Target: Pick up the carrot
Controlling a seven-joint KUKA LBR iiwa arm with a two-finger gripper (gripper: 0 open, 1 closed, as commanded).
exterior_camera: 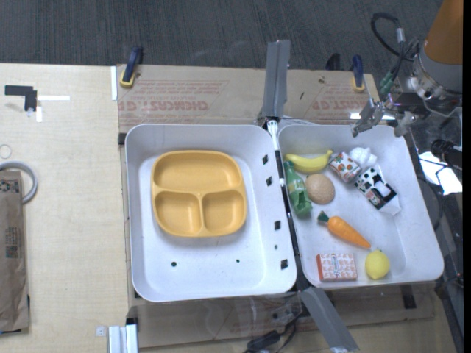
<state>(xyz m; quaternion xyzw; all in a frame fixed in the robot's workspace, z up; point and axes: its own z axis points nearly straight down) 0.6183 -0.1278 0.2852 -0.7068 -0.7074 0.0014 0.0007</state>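
Nearest the camera in the right bin [423,197]: a red-and-white carton [336,266] lying flat, w/ a lemon [377,264] just beside it, both well below the tool [383,112] in view and far from it. Next up, the carrot [346,230] lies on the bin floor, orange body running diagonally, green top at its upper-left end; it sits below and a bit left of the tool, well apart from it, nothing touching it. Above the carrot: a tan round item [320,189] pressed against a green pkg [296,190], then a banana [309,160] along the upper part of the bin. Nearer the tool, still below it: a small red-patterned box [344,166], a crumpled white item [362,155] and a black-and-white carton [377,187].

The left bin [140,219] holds a yellow divided plate [198,193], far left of the tool.

Tool hovers over the right bin's upper-right corner, above the rim, nothing between its fingers; can't tell if it is open or closed. Grey arm [434,76] w/ orange band comes in from the right. Farthest back on the table [59,160]: cardboard sheet [191,94] behind the bins, held by blue clamps [132,65].
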